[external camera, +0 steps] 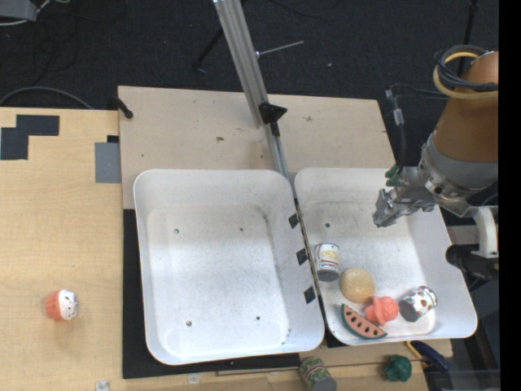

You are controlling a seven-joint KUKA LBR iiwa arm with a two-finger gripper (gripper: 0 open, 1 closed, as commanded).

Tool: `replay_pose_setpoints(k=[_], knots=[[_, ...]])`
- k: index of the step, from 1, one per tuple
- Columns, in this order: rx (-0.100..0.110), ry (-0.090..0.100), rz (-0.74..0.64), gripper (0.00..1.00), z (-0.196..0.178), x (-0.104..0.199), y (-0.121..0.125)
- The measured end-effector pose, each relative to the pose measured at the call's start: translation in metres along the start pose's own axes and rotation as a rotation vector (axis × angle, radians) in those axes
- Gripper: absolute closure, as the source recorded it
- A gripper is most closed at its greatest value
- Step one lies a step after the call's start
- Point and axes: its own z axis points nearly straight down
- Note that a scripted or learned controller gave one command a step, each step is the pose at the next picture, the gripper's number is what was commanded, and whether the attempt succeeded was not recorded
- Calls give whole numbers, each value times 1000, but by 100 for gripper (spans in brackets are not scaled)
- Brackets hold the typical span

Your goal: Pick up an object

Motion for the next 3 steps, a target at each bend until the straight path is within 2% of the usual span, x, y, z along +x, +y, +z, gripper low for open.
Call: replay_pose_setpoints(k=[1, 3], knots=[[2, 0, 0, 100, 21, 53, -3], [2, 0, -2, 100, 35, 178, -19]])
